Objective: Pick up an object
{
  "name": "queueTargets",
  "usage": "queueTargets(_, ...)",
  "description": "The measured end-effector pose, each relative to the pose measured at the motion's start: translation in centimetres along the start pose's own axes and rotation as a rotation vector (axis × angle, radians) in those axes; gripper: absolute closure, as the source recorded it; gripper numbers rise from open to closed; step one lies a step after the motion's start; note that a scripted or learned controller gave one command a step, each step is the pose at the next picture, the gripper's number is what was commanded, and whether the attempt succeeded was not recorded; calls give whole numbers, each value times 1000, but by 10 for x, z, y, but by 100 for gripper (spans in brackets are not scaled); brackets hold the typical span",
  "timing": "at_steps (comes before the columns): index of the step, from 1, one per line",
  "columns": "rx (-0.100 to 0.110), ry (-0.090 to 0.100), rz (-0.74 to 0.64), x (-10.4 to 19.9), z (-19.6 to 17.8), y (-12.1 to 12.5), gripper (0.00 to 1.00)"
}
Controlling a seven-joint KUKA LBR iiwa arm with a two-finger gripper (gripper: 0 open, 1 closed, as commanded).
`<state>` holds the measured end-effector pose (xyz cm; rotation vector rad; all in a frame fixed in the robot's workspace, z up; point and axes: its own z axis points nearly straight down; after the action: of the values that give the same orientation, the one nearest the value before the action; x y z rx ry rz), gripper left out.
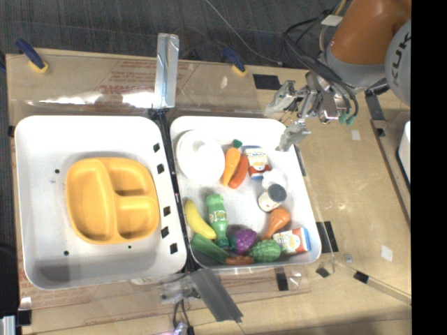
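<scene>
Lab: taped bench (349, 187), robot arm (370, 26)

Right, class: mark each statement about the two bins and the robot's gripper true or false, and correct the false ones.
1. The yellow divided plastic tray lies in the left white bin. True.
2. The yellow toy banana lies in the left bin. False: it lies in the right white bin.
3. The gripper is above the right bin's far right corner. True.
4. The purple toy grapes rest on the yellow tray. False: they lie near the right bin's front edge.
</scene>
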<state>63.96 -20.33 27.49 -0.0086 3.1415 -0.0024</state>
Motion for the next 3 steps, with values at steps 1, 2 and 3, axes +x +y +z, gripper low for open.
queueTargets(1,-5,11,7,18,137,2,0)
queueTargets(2,-3,2,-1,10,184,35,0)
queueTargets(3,-1,-1,-8,8,172,36,100)
